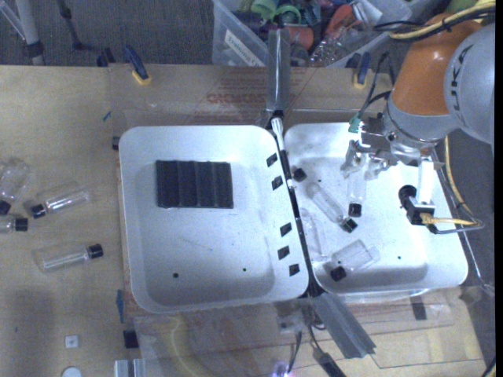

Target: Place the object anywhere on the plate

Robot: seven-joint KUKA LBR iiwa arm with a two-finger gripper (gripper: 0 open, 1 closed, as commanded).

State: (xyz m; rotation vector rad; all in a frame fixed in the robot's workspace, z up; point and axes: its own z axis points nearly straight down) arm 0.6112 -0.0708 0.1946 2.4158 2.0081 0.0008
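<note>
Camera view | gripper (363, 167) over right bin (448, 269) | clear, seemingly plastic vials (352, 255)

The grey arm (471, 61) reaches in from the right, its orange band (424, 77) just above the wrist. The gripper (363, 166) points downward, fingers slightly parted.

vials (351, 256): clear, black-capped | lying flat in right bin | plate (194, 184): black, ribbed, in left bin
</note>
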